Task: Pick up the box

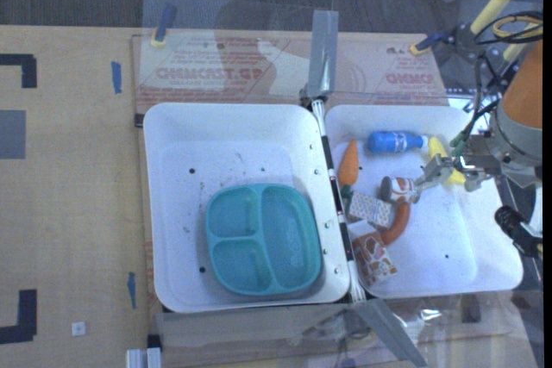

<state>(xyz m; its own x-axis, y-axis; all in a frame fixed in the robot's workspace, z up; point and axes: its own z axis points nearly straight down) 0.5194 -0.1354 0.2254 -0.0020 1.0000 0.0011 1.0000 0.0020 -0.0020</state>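
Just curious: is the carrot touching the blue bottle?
Apart. The camera view shows bare white bin floor between the carrot and the blue bottle.

A robotics lab: taped wooden bench (69,211), two white bins (172,142), clear shields (233,21), loose cables (509,26).

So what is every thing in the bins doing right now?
Teal tray: lying flat in the left bin.
Blue bottle: on its side in the right bin.
Carrot: lying by the wall between the bins.
Sausage: lying flat in the right bin.
Box: lying at the right bin's front left, not picked up.
Claw: low over the right bin, near a small can.
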